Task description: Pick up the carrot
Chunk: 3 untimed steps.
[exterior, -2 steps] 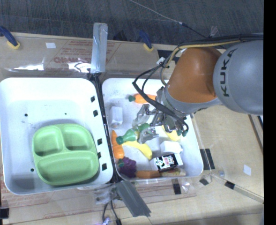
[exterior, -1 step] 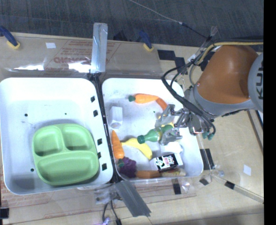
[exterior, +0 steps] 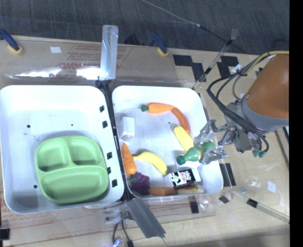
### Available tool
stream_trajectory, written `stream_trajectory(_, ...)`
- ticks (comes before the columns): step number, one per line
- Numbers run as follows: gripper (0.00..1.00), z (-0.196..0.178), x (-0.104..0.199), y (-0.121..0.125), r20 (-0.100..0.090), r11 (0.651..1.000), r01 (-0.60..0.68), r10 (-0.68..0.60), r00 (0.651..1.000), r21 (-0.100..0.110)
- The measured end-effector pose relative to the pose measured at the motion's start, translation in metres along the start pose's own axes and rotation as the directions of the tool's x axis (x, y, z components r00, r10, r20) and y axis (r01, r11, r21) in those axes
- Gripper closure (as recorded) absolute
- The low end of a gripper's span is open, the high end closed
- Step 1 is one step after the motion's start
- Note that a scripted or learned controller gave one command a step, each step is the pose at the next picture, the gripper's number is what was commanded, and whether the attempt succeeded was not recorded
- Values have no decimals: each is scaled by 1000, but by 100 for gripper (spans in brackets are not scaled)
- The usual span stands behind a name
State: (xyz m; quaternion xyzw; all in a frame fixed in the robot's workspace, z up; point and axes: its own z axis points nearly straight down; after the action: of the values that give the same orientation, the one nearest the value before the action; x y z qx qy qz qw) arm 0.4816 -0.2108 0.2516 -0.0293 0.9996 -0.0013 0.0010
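Gripper [exterior: 207, 144] at right bin's right edge, fingers clamped on a green bottle [exterior: 191, 155]; carrot [exterior: 160, 108] lies far-left of it

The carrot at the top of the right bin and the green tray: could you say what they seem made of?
The carrot looks like smooth moulded plastic: even orange, faint sheen. The green tray seems matte plastic, with rounded moulded compartments, though the view leaves it uncertain.

My gripper [exterior: 209, 145] hangs over the right bin's [exterior: 156, 92] crowded right edge. A green bottle [exterior: 191, 155] and yellow corn [exterior: 182, 137] block below me; bare floor lies between 2 carrots [exterior: 161, 107] [exterior: 128, 159].
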Motion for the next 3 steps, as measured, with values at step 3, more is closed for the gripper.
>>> stream_trajectory(3,0,-101,-89,-5,2,850,526,-526,850,-1)
